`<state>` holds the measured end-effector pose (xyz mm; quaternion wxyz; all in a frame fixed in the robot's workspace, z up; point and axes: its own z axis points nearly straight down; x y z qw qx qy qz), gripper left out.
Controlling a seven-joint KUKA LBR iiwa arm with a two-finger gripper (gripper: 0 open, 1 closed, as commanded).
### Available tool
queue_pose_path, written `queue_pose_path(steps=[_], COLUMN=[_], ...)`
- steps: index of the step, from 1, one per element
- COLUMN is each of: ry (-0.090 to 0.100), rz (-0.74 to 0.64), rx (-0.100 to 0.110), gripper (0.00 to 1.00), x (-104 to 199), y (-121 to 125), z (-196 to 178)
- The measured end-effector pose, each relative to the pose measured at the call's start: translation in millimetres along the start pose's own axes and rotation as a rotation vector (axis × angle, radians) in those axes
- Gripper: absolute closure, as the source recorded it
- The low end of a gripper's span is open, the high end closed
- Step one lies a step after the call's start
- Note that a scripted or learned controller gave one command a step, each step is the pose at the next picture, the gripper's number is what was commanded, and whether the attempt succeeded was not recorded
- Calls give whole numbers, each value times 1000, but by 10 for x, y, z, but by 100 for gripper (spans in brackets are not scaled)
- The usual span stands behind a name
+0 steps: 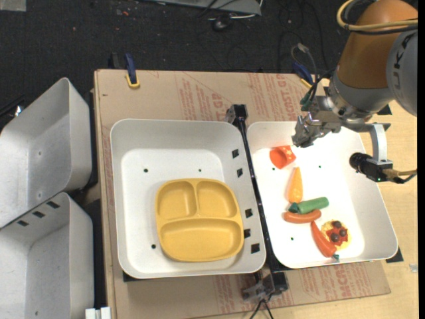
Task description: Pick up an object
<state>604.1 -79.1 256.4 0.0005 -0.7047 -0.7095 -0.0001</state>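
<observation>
The right bin (372, 198) holds several toy foods. An orange-red cup-like piece (281, 156) lies near its far left. Below it lie an orange carrot (295, 184), a green pickle (311, 205) on a red strip (300, 216), and a pizza slice with dark toppings (334, 234). My gripper (304, 138) hangs over the far part of this bin, just up and right of the orange-red piece. Nothing shows between its fingertips.
The left bin (133, 151) holds a yellow divided tray (198, 219). Two more white bins (40, 151) stand off the bench at the left. A black clamp (238, 113) sits between the bins at the far edge. A black cable part (368, 165) hangs over the right bin.
</observation>
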Motion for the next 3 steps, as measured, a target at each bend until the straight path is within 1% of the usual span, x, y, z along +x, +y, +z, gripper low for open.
queue_pose_path(steps=[1,2,3], ry=[0,0,0], rz=[-1,-1,0], rx=[1,0,2], gripper=[100,100,100], x=[488,1051,1497], y=[45,-6,-69], z=[79,30,185])
